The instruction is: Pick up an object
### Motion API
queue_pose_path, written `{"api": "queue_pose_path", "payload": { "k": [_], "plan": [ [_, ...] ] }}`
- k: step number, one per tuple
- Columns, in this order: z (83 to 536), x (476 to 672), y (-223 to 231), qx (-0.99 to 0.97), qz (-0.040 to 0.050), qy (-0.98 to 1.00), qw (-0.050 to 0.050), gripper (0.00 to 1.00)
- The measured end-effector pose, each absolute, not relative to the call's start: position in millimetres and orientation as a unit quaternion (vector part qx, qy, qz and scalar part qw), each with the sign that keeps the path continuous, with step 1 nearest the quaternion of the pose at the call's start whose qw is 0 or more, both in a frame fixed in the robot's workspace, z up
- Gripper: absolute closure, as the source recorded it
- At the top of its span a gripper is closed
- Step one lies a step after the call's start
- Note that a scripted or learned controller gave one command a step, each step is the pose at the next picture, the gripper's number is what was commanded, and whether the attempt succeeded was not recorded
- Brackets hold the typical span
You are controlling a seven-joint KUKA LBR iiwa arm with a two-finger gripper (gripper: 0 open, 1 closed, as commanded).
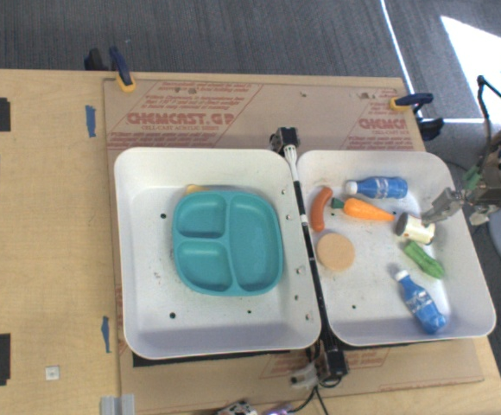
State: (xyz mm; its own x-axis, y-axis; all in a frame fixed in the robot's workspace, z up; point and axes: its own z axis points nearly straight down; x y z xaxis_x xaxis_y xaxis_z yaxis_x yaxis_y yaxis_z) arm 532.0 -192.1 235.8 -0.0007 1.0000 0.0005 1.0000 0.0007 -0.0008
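The right bin holds several small items. There is a red sausage, an orange carrot, a blue bottle lying at the back and a tan round disc. It also holds a white cylinder with a dark end, a green pod and a second blue bottle near the front right. My gripper reaches in over the bin's right rim, just up and right of the white cylinder. Nothing is visibly held in it.
The left bin holds a teal divided plate. A black clamp sits at the back where the two bins meet. Both bins rest on a cardboard sheet held by clips at its far corners.
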Motion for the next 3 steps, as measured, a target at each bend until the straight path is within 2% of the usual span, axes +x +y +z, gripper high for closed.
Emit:
{"api": "queue_pose_path", "payload": {
  "k": [1, 2, 3],
  "plan": [
    [86, 486.4, -192, -0.699, -0.0007, -0.715, -0.001, 0.00],
    [97, 487.7, -193, -0.700, -0.0015, -0.714, -0.004, 1.00],
    [106, 479.2, -130, -0.760, -0.0001, -0.650, 0.002, 1.00]
  ]
}}
